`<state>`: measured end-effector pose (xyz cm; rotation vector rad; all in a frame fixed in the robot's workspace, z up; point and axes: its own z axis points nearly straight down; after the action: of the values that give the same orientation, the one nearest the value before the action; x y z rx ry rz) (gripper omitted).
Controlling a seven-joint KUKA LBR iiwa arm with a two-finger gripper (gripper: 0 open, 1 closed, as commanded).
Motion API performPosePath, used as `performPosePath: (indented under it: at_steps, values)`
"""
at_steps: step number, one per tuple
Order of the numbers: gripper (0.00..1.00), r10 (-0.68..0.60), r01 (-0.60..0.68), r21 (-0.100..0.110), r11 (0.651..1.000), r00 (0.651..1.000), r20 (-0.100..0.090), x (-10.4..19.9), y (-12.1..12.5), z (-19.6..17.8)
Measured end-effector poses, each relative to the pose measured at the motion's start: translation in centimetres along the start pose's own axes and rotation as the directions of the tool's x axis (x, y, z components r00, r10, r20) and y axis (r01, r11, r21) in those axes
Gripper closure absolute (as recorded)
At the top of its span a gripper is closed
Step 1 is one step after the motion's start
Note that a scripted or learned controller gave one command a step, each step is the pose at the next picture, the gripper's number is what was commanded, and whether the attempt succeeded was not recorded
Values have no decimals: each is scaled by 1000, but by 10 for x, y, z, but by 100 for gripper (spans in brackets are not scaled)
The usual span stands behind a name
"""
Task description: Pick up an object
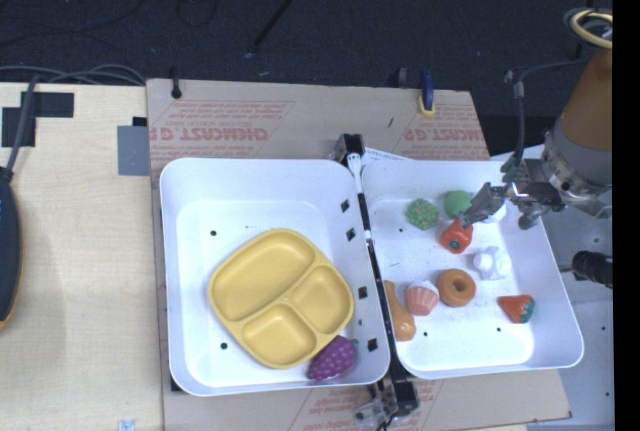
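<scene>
Toy food sits just under your gripper (490,204): a small red tomato-like piece (456,237) lies directly below-left of its tip, apart from it. Nothing is visibly held, and how far it's spread can't be made out. Expect light, hard, slick plastic; pinch it across its round middle.

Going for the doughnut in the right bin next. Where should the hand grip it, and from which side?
Probably from straight above, across the ring. The doughnut lies flat with its hole up, so one finger could drop into the hole and one outside the rim. Take the rim on the far-right side: the pink cupcake sits close on the left.
</scene>
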<state>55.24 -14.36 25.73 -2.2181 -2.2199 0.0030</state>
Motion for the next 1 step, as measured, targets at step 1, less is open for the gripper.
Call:
performPosePath:
  at_steps: [1]
  values:
    - [0, -3, 3, 15, 1000, 1000, -5, 67, -28, 142]
